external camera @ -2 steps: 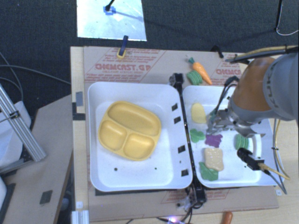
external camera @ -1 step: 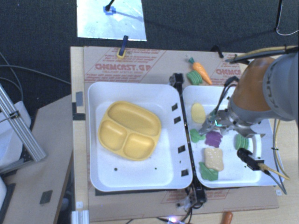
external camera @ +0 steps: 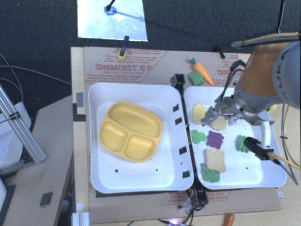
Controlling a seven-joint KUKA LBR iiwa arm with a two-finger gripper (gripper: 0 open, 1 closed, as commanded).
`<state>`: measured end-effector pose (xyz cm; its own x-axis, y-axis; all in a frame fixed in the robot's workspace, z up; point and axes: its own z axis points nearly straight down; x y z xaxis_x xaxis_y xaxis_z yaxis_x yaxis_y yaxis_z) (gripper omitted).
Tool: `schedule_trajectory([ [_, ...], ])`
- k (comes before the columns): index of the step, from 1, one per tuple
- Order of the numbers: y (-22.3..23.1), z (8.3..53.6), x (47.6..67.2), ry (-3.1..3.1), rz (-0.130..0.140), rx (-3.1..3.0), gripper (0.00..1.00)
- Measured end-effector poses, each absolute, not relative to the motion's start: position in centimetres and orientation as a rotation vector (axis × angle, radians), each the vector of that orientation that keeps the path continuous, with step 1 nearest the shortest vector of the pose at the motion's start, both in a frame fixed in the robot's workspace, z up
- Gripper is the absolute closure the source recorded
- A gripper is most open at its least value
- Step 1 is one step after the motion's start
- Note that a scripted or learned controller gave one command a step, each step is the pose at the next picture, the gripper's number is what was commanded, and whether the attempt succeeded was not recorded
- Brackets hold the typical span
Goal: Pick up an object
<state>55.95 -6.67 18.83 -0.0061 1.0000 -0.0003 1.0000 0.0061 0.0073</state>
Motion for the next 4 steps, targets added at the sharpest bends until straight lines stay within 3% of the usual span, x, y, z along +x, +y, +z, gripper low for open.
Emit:
schedule_trajectory([
  [1, -8.7, 8.2, 53.7, 2.217, -0.002, 2.225, 0.0],
  [2, -8.5, 9.8, 54.1, 2.219, 0.009, 2.216, 1.0],
  [3, 2.6, 18.9, 49.8, 2.238, 0.014, 2.204, 1.0],
  [4, 5.7, 29.3, 50.8, 2.228, 0.017, 2.206, 1.0],
])
